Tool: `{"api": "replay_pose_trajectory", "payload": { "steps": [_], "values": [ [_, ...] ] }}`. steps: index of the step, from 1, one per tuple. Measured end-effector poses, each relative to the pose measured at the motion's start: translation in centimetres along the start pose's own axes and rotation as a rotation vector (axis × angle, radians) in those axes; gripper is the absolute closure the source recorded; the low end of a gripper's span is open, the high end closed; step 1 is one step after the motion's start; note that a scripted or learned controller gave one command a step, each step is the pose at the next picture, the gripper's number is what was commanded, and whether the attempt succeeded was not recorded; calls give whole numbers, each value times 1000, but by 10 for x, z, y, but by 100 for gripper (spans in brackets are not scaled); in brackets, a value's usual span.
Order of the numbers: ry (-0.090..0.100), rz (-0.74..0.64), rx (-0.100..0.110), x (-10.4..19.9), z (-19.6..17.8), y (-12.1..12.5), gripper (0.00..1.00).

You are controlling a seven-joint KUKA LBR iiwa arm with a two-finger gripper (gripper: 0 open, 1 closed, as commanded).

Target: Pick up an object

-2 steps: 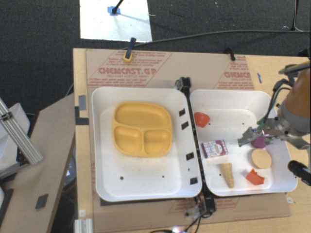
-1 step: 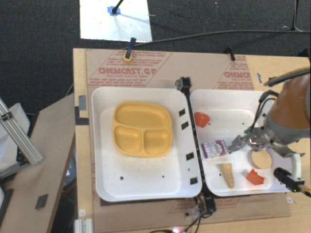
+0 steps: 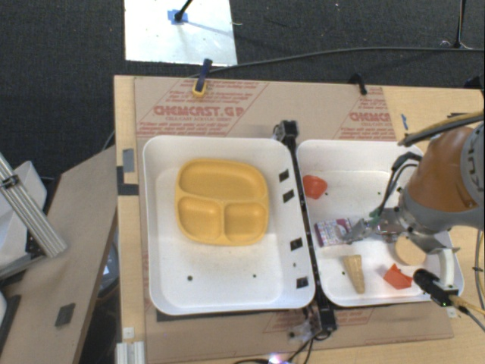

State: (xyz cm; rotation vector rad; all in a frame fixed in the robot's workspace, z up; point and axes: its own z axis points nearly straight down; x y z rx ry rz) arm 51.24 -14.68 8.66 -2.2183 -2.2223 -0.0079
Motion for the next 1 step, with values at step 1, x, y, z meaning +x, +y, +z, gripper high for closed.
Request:
{"api": "replay_pose_trajectory", "payload": {
  "steps": [1],
  "values": [
    [-1,-3,-10,1,-15,4,100]
  ]
}}
